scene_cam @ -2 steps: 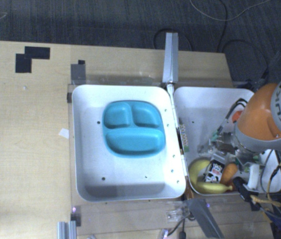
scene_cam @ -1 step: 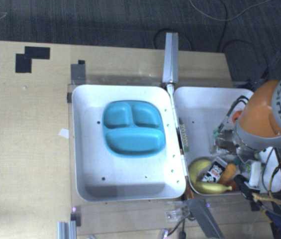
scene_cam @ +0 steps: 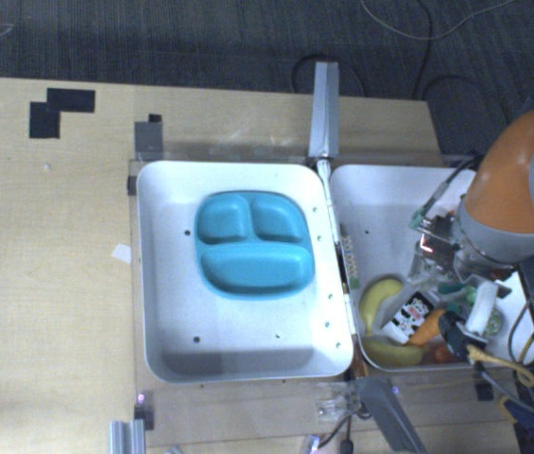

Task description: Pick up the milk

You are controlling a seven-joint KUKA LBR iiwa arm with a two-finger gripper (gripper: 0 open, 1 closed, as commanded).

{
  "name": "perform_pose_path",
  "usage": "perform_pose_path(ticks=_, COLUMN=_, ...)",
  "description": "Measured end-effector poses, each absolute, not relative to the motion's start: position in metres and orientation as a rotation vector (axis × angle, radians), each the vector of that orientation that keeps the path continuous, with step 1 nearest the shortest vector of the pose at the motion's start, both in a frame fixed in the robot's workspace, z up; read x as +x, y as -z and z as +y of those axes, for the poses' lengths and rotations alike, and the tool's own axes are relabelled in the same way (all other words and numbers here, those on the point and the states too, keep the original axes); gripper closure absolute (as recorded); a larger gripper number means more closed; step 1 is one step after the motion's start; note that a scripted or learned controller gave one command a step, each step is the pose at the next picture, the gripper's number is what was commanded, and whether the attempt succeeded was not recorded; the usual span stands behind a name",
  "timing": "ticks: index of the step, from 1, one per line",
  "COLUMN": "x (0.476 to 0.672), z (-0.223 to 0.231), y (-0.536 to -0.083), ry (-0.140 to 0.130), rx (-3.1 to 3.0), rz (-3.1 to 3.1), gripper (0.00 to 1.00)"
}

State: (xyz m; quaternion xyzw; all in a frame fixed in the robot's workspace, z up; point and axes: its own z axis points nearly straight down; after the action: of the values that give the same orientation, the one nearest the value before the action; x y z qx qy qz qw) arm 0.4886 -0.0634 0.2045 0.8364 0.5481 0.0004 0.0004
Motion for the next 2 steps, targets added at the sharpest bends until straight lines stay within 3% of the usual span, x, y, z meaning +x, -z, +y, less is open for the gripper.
perform_pose_path(ticks=1, x=0.4903, z=-0.0627, y=-0.2128, ry=0.002, rx=2.621, rz=1.733, gripper=1.00)
perform_pose_path(ticks=2, x=0.4903, z=-0.0626, y=-0.2128, ry=0.002, rx=2.620, rz=1.733, gripper=0.00)
